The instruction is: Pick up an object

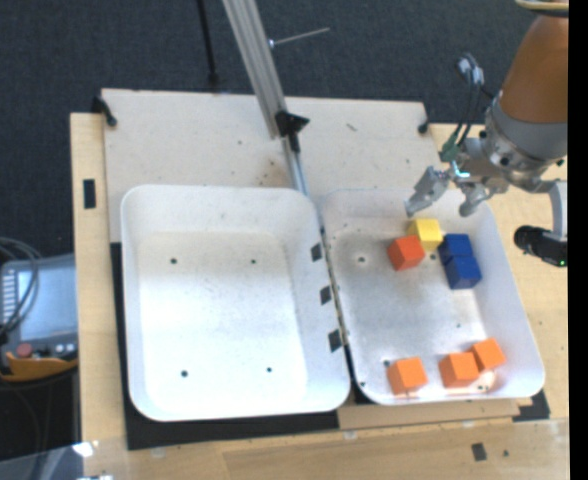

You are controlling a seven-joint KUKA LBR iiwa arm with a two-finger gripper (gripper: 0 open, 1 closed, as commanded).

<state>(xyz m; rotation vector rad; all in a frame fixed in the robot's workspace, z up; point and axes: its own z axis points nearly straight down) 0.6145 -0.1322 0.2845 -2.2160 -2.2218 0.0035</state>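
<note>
Dark carpet surrounds a pale wooden bench [92, 268] bearing two shallow white bins. Right of centre, the right-hand white bin [374, 298] holds a small yellow cube [428, 231], a red-orange cube [406, 253] touching it, and a blue block [460, 260] whose long axis runs top to bottom. Three orange cubes [459, 368] line its lower edge. Just above the yellow cube, the grey two-finger gripper [446, 196] hangs with fingers apart, gripping nothing. The left-hand white bin [134, 268] sits beside it.
</note>
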